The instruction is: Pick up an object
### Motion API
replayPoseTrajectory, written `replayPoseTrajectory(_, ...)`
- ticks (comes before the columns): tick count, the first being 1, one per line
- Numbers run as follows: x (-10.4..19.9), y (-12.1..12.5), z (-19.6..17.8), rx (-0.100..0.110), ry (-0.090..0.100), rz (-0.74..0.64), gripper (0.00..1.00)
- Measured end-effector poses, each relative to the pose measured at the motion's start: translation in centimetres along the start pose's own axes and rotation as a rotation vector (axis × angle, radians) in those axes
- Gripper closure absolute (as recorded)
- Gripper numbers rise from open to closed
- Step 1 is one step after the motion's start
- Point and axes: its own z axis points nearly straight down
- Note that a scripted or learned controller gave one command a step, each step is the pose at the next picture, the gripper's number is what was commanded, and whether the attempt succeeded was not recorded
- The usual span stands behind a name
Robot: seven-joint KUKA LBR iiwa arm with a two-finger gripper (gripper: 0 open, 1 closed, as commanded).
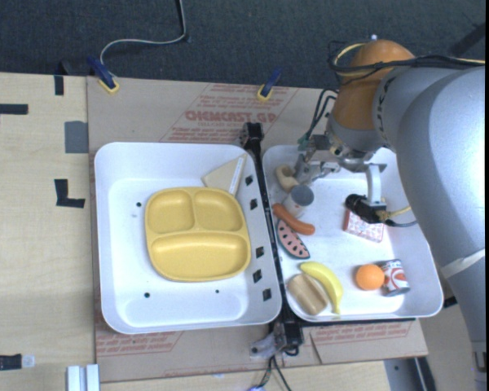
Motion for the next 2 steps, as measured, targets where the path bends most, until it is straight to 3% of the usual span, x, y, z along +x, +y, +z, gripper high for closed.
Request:
replayPoseTrajectory(1,-0.3,-0.1,0.1,0.003,-0.005,0.001,0.00)
replayPoseTrajectory(2,-0.5,-0.3,1.1,0.010,-0.009,0.000,0.00)
